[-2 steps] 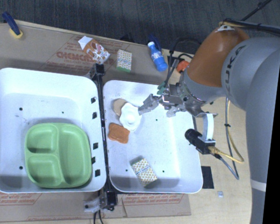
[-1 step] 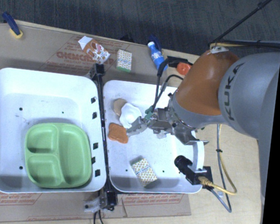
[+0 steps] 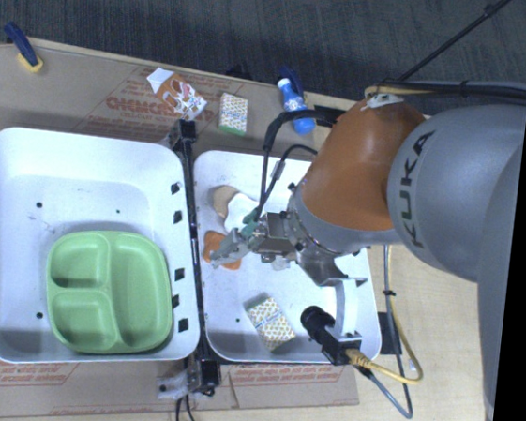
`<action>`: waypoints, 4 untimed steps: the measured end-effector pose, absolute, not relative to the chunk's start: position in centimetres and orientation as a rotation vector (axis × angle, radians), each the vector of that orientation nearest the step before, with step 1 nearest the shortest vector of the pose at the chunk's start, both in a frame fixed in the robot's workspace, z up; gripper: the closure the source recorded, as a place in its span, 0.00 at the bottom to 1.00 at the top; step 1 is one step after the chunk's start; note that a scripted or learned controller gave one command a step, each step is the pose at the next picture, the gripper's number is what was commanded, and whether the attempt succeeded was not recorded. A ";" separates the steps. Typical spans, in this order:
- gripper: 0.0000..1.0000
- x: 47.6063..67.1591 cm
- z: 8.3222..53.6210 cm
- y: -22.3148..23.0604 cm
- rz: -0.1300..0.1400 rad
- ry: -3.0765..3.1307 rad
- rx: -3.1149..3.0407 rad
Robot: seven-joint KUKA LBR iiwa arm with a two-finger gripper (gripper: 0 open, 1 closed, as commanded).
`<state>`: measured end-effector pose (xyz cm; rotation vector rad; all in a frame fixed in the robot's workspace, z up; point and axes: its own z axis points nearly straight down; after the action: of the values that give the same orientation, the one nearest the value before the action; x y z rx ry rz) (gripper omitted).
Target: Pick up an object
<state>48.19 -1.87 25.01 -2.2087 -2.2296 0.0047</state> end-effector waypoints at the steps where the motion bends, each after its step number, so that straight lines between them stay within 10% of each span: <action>1: 0.00 55.1 25.8 -5.9 0.003 -2.225 -2.216; 2: 0.00 50.8 29.5 -2.5 0.002 -2.227 -2.213; 3: 0.00 48.3 21.7 -2.8 0.006 -2.226 -2.212; 4: 0.00 53.4 27.8 -5.5 0.001 -2.229 -2.215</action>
<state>53.43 -5.52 27.77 -2.2150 -2.2286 0.0009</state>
